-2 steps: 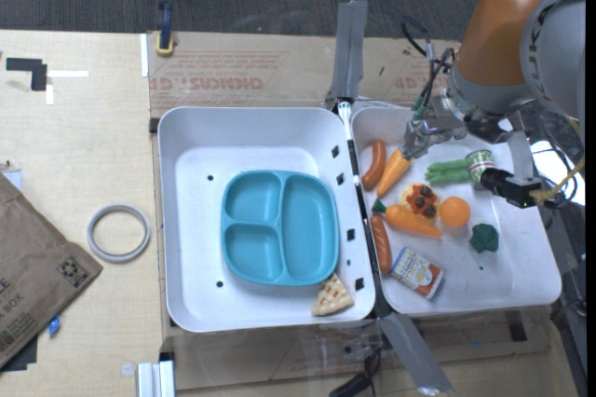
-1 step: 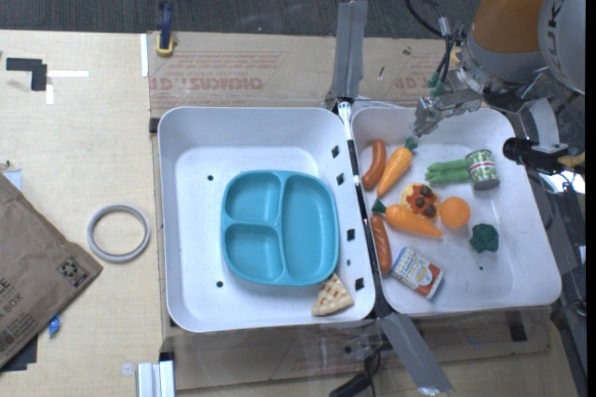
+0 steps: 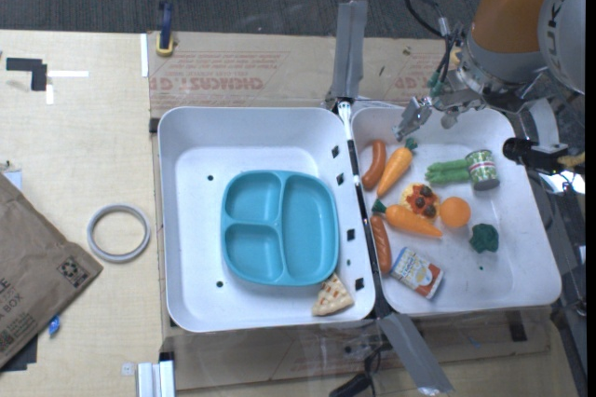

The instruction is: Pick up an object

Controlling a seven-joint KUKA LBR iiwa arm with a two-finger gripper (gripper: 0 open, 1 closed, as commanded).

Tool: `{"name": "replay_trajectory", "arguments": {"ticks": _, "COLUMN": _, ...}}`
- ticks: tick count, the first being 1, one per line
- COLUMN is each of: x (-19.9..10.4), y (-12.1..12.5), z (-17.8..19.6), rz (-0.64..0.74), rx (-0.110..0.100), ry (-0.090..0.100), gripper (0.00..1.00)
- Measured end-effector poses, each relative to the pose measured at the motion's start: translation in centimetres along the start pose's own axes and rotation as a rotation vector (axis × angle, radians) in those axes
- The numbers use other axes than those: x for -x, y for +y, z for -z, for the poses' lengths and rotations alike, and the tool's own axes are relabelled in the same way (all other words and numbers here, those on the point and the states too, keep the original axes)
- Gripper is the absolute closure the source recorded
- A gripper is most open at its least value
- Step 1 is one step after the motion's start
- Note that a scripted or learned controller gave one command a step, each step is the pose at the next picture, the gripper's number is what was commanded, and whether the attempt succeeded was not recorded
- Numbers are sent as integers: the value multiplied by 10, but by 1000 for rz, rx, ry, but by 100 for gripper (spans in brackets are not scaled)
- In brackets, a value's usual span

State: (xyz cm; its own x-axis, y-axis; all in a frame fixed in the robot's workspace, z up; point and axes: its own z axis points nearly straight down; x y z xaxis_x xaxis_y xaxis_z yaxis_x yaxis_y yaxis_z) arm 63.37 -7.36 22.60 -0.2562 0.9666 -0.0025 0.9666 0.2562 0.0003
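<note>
The right bin [image 3: 521,283] holds several toy foods. Among them are a red sausage [image 3: 374,164], a carrot [image 3: 395,170], a green vegetable [image 3: 447,170] beside a small can [image 3: 482,170], an orange [image 3: 454,212], a second carrot [image 3: 410,220], a second sausage [image 3: 381,243], a broccoli piece [image 3: 483,238] and a small carton [image 3: 415,272]. My gripper [image 3: 415,116] hangs over the bin's far left corner, just above the upper carrot's green top. Nothing shows in its grasp.
The left bin [image 3: 186,293] carries a blue divided plate [image 3: 279,227] and a pizza slice [image 3: 332,297] at its near right corner. A tape ring [image 3: 118,231] and a brown package [image 3: 37,274] lie on the bench to the left. A grey divider [image 3: 349,50] stands between the bins at the back.
</note>
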Motion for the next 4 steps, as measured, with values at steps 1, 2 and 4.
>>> {"name": "replay_trajectory", "arguments": {"ticks": 1, "x": 31, "y": -23, "z": -94, "rz": 66, "rx": -2, "ry": 2, "gripper": 0}}
{"name": "replay_trajectory", "arguments": {"ticks": 2, "x": 8, "y": -70, "z": -128, "rz": 134, "rx": 12, "ry": -5, "gripper": 0}}
{"name": "replay_trajectory", "arguments": {"ticks": 4, "x": -16, "y": -83, "z": -34, "rz": 130, "rx": 0, "ry": 2, "gripper": 0}}
